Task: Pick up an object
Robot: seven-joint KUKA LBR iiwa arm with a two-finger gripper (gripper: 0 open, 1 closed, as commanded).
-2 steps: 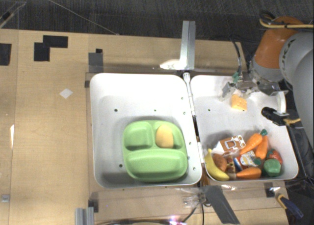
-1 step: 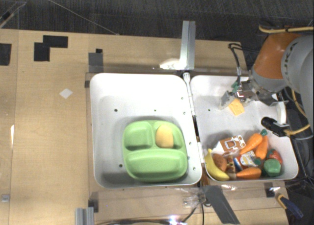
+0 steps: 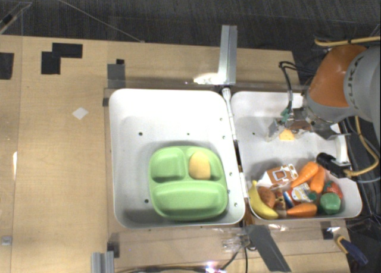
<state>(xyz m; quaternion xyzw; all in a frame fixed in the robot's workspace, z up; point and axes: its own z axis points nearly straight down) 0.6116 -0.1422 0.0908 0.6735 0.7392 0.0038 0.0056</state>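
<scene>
Pinching a small yellow object [image 3: 287, 135], orientation unclear, the pincer [image 3: 286, 129] hangs over the right bin [image 3: 256, 111].

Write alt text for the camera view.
A grey and orange arm's gripper hangs over the right bin beside a small yellow object, toy food piled nearer. The left bin holds a green tray carrying a lemon.

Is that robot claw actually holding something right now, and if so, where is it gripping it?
It cannot be told. The gripper is low in the right bin, with a small yellow object right at its tip, but the hold itself is too small to see.
</scene>
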